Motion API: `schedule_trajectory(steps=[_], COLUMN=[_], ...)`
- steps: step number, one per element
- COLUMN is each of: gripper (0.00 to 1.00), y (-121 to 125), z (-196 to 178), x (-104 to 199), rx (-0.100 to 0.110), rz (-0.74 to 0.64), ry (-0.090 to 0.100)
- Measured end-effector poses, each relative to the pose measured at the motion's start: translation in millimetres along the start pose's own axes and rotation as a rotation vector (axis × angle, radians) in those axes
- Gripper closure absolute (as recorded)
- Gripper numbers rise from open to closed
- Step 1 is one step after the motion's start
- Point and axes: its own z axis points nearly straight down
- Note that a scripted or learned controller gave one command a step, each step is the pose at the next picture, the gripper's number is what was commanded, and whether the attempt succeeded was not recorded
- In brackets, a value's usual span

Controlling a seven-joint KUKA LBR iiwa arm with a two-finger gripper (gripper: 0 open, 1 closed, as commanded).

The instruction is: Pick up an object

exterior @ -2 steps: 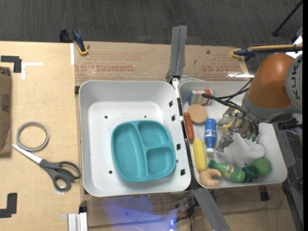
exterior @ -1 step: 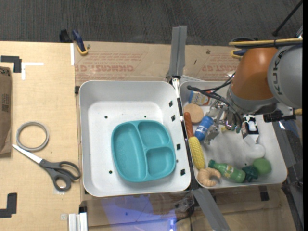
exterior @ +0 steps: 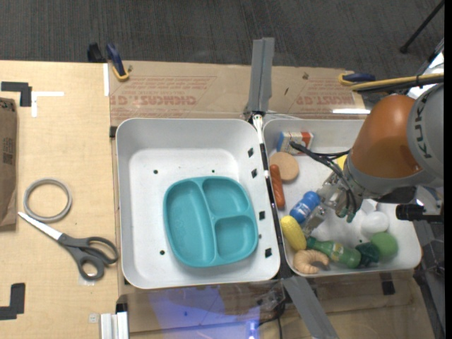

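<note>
Your likeliest target is the small blue plastic bottle with a white cap (exterior: 305, 207), lying on its side in the right white bin (exterior: 409, 260), just beside the pincer (exterior: 330, 205). Judge it light and rigid, with a smooth, rounded body that may roll or squirt out if pinched off-centre; take it across the middle of the barrel, not at the cap end.

You cannot tell from this view how the pincer stands: the grey arm with its orange band (exterior: 385, 147) covers much of it, and nothing shows clearly between its tips, so do not count anything as held.

Around the bottle the bin is crowded. Below it lies the yellow toy corn cob (exterior: 292, 232), touching or nearly so, and to its left the red-orange toy sausage (exterior: 277, 187) runs along the bin wall. Above sits the round tan bread-like disc (exterior: 284, 165). Lower down you have the green plastic bottle (exterior: 337, 253), the tan curled croissant-like piece (exterior: 309, 261) and a green ball-like toy (exterior: 383, 246), with a white rounded object (exterior: 373, 223) just right of the pincer. These look like hard, slick toy plastics, so neighbours may shift if nudged.

The left white bin (exterior: 141, 147) holds a teal three-compartment plastic plate (exterior: 210, 221). Well apart on the bench (exterior: 56, 133), at the left, lie grey-handled scissors (exterior: 70, 244) and a roll of tape (exterior: 47, 198).
</note>
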Motion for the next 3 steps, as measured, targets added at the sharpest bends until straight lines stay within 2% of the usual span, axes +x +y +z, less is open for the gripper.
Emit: schedule_trajectory(steps=[1,2,3], gripper=[0.0,0.0,0.0], y=[32,-6,15], z=[0,0,0], x=[-24,14,-24], rx=[0.0,0.001,0.001], rz=[0.087,0.192,0.439], ry=[-0.002,0.0,-0.001])
